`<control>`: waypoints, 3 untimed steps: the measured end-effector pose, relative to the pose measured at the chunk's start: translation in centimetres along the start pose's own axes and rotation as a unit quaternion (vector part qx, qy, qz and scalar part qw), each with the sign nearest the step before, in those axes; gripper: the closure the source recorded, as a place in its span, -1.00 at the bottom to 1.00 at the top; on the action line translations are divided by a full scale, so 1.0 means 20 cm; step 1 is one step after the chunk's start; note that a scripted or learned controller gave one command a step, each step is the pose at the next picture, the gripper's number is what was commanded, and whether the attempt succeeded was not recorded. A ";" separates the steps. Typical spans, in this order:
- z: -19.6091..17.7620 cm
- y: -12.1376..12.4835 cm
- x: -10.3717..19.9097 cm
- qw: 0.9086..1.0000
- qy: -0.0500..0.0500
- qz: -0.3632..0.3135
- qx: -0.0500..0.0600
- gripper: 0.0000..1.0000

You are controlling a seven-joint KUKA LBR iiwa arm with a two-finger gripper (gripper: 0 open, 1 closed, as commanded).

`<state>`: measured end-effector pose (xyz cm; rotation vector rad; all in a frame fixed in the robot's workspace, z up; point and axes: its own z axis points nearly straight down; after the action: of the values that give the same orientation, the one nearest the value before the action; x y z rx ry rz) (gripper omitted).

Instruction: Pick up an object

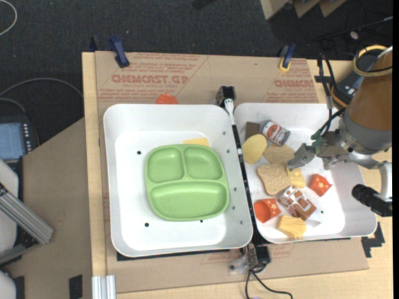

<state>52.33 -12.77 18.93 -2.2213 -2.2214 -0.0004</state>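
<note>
Toy food pieces lie heaped in the right bin [349, 226], and we see nothing gripped between the fingers of the pincer [303, 157], whose two dark fingers stand spread just above the pile's upper right. We count one bread slice [273, 178] lying flat with its long axis running up-left to down-right, one small can [275, 132] on its side, tilted down toward the right, one pale yellow round piece [254, 148], one red cube [320, 184], one red-orange piece [265, 210], one yellow wedge [292, 227] and one brown-and-white packet [295, 202] (a few more are too jumbled to name).

Going by size, we take the table [100, 167] first, a brown board with red lettering, two blue clamps at its far edge, dark floor behind. Next come the two white bins; the left bin [121, 167] bears one green divided plate [186, 182].
</note>
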 end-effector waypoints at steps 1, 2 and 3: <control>0.35 0.09 -0.14 1.000 0.001 0.001 0.003 -1.00; 0.50 -0.18 -0.31 1.000 -0.003 0.001 -0.009 -1.00; 0.43 -0.16 -0.32 1.000 -0.008 0.001 -0.014 1.00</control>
<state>49.13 -19.17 10.40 -2.2455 -2.2417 -0.0142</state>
